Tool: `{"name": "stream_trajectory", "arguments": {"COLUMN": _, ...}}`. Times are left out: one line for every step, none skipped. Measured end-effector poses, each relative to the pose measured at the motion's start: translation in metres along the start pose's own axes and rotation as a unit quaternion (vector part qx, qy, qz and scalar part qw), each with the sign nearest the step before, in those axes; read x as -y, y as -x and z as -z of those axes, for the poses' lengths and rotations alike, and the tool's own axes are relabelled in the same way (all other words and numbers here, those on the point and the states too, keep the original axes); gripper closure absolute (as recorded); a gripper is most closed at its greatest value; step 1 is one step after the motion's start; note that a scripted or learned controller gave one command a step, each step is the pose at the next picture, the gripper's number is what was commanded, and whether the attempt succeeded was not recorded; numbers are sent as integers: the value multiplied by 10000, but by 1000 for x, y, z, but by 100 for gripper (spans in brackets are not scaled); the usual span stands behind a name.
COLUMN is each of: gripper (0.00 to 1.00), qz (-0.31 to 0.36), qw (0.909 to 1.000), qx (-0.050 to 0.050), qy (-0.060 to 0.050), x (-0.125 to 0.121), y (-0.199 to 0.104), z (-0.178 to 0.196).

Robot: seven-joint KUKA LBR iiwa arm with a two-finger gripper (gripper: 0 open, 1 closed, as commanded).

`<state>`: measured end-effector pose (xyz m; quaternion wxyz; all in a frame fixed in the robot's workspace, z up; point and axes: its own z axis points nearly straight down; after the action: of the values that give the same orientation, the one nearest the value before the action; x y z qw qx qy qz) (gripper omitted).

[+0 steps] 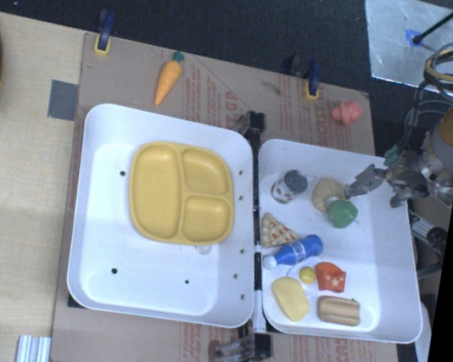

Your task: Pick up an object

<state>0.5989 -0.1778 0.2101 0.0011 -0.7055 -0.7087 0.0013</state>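
Here the gripper [362, 183] is hovering by the green ball [342, 213], its opening impossible to tell; the ball is looking light, smooth, best pinched across its middle.

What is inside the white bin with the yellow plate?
The left white bin holds a yellow divided plate with three hollows, nothing in them. A tiny clear thing sits at its lower edge. Whatever lies under the plate is covered.

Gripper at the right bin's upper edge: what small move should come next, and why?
Probably a short descent onto the green ball. The gripper hangs just above it and the tan lump, with nothing visible between its fingers, so no object is picked up yet.
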Motion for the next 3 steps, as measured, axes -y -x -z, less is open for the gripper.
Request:
{"name": "stream_trajectory", "arguments": {"gripper": 0, "qz": 12, "qw": 10000, "qx": -7, "qy": -41, "x": -10, "y": 1, "z": -125}}
{"name": "stream_trajectory", "arguments": {"gripper": 100, "qz": 11, "qw": 10000, "qx": 7, "qy": -2, "x": -12, "y": 3, "z": -107}}
{"name": "stream_trajectory", "arguments": {"gripper": 100, "qz": 25, "qw": 10000, "qx": 3, "qy": 15, "x": -28, "y": -41, "z": -101}}
